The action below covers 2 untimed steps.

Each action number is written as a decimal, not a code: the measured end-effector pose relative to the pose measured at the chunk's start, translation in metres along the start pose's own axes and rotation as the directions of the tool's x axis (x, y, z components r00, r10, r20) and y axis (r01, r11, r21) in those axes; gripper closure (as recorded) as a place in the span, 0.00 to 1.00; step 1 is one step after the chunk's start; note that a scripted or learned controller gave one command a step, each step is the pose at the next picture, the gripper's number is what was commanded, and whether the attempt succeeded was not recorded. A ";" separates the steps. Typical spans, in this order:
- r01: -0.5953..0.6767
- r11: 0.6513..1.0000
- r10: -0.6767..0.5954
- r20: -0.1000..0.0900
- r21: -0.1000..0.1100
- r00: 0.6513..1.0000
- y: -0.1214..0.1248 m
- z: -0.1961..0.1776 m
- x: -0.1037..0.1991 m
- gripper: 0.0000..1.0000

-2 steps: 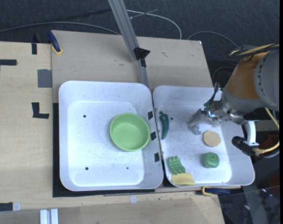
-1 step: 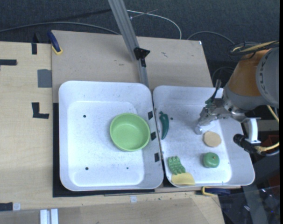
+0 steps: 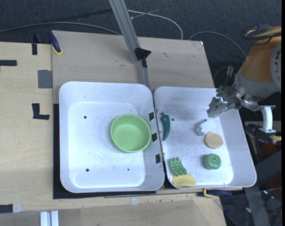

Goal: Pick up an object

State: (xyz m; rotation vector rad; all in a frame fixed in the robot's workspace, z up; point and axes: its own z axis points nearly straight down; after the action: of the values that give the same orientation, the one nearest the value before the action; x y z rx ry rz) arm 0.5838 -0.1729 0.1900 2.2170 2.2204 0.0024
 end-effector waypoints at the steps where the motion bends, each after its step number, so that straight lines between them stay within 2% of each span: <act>1: 0.001 1.000 -0.001 0.000 -0.001 1.000 0.000 -0.063 0.004 1.00; 2: 0.000 1.000 0.000 -0.001 0.004 1.000 0.000 -0.070 0.005 1.00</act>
State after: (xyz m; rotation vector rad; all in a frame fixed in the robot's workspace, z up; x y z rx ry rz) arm 0.5835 -0.1682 0.2596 2.2194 2.2233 -0.0002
